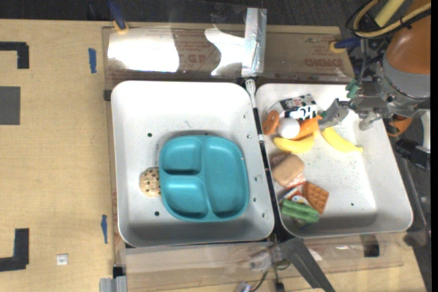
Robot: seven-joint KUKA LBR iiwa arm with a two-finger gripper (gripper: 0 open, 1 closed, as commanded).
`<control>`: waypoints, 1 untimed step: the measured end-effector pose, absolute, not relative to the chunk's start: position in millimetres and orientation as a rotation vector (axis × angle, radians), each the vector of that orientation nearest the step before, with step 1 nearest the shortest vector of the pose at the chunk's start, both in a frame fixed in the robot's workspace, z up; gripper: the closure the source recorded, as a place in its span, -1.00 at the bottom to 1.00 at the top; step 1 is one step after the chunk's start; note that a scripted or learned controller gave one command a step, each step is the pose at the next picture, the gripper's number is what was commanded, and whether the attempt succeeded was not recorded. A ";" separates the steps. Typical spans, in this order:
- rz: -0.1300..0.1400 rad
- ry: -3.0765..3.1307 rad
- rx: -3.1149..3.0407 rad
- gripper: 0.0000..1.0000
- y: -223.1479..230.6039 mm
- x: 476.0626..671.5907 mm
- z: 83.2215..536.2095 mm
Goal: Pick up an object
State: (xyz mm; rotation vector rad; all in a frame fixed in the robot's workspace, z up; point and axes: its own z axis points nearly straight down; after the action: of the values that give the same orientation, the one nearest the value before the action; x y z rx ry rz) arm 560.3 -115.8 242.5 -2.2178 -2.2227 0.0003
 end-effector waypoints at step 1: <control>-0.003 -2.226 -2.218 1.00 -115.0 561.5 253.1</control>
State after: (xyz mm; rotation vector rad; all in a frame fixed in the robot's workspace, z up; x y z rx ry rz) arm 561.5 -115.0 253.1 -2.2179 -2.2259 -0.0032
